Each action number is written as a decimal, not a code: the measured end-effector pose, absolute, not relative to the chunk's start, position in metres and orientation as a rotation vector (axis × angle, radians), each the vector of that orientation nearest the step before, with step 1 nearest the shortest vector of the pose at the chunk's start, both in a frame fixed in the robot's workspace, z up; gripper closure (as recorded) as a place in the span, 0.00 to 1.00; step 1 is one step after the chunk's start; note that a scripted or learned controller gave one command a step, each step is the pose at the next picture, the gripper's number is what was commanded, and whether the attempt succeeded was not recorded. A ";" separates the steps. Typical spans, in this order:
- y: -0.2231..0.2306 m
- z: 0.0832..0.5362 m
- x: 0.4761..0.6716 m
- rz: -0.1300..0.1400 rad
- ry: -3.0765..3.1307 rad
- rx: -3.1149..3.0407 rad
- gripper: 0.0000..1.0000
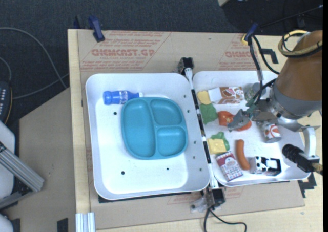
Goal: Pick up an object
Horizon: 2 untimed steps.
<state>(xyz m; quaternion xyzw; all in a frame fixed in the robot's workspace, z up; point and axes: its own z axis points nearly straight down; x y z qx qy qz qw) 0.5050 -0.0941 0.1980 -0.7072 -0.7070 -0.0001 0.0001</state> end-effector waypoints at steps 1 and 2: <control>-0.113 0.084 0.552 0.000 -2.221 -2.222 0.00; -0.114 0.082 0.598 0.026 -2.198 -2.211 0.00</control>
